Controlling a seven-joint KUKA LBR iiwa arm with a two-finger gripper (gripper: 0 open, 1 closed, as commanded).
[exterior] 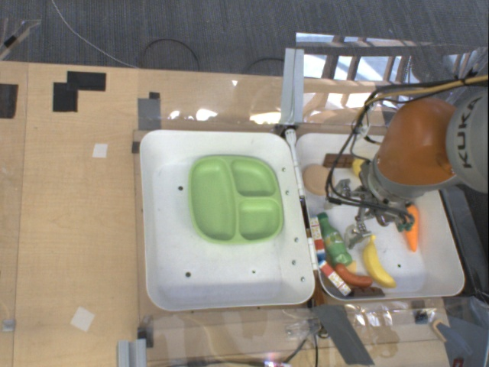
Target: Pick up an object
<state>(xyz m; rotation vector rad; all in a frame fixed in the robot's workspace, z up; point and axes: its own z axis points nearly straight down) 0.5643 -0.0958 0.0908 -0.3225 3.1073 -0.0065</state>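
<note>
scene: we look down at a slant on a pale wooden bench that carries two shallow white bins side by side.

left bin: the left bin holds a light green divided plate with three compartments, lying flat near the bin's middle.

right bin: the right bin holds a cluster of small toy foods, most of them along its left wall and near edge.

arm: the grey arm with its orange band reaches in from the right and hangs over the middle of the right bin, covering part of the floor.

gripper: the gripper points down below the orange band, amid thin dark cables. we see its metal tip just above the top end of the banana.

fingers: we cannot tell whether the fingers are apart or together; they are too small and cluttered to read, and we see nothing clearly between them.

banana: a yellow banana lies on the bin floor, running from just below the gripper toward the near edge. whether the tip touches it, we cannot tell.

green bottle: a green bottle-shaped toy lies just to the left of the gripper, beside the banana.

red item: a red and white piece lies at the near left corner, below the green bottle.

carrot: an orange carrot lies to the right of the gripper, near the arm.

tan round piece: a tan rounded piece sits by the left wall, farther back.
</note>
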